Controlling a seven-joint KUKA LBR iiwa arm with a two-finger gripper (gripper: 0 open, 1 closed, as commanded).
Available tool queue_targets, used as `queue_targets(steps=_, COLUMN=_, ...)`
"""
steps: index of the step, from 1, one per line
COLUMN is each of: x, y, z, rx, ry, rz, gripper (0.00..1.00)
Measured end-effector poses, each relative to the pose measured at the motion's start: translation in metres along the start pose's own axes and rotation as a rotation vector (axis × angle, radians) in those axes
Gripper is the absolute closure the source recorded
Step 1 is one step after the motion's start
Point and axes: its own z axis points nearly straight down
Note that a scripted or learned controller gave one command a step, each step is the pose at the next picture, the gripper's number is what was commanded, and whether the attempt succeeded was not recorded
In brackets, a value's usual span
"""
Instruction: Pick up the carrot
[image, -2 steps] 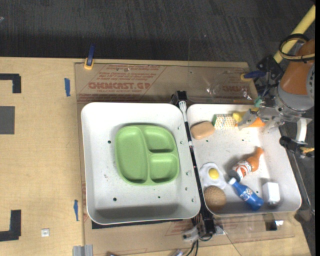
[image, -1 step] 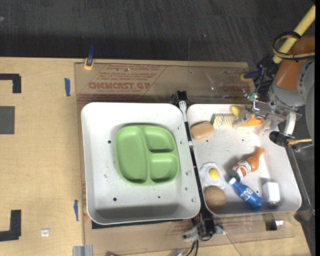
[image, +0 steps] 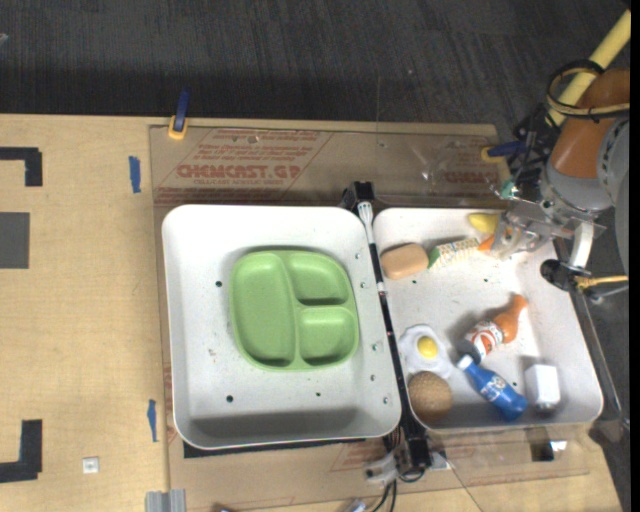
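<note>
My jaws (image: 516, 235) are hovering at the far right corner of the right bin (image: 580, 330); whether they are open or closed cannot be told. The carrot (image: 512, 315), orange and tilted, is lying in the right bin nearer the middle, apart from my jaws, just beside a red-and-white item (image: 485, 342). A blue bottle (image: 493, 388), a fried egg (image: 424, 347) and a bread roll (image: 404, 260) are sharing that bin. The left bin (image: 190, 300) is carrying a green divided plate (image: 294, 306).
</note>
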Motion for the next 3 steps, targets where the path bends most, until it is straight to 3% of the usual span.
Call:
queue_targets(steps=1, x=0.005, y=-0.001, z=0.001, rx=0.005, ry=0.009, rz=-0.002, gripper=0.0)
queue_targets(steps=2, x=0.004, y=0.0, z=-0.01, rx=-0.001, ry=0.004, rz=-0.006, gripper=1.0)
queue_targets(steps=3, x=0.004, y=-0.001, z=-0.009, rx=0.005, ry=0.001, rz=-0.006, gripper=0.0)
